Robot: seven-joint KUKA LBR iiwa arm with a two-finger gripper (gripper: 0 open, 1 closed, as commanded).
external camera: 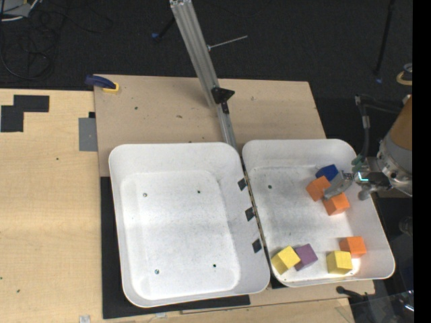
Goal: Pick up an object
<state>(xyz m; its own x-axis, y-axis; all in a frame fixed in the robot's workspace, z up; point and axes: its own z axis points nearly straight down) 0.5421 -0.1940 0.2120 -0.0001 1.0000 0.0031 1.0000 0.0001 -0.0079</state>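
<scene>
The right bin (296, 157) holds several small blocks. A blue block (327, 173) and two orange blocks (316, 189) (337, 204) sit close together near its right wall. My gripper (342, 188) reaches in from the right and is down among these three, its tip lying between the two orange blocks. Along the bin's front lie a yellow block (285, 258), a purple block (306, 254), another yellow block (339, 262) and an orange block (353, 245).
The left bin (176, 221) lies beside the right one, with black clips (248, 212) along the shared edge. A slanted metal rail (202, 66) runs up from behind the bins. The wooden bench top (47, 200) extends to the left.
</scene>
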